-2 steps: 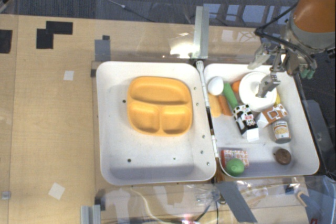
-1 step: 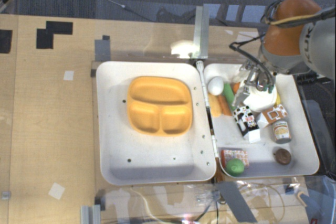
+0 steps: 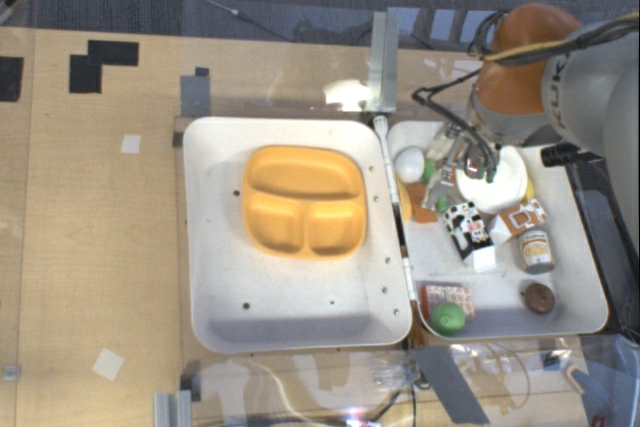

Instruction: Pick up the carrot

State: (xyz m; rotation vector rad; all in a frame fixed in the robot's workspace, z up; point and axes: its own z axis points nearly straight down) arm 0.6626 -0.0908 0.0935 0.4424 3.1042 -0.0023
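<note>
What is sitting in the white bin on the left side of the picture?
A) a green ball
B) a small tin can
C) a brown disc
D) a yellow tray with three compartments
D: the yellow tray, divided into three compartments, lies in the left bin, while the small items sit in the right bin.
</note>
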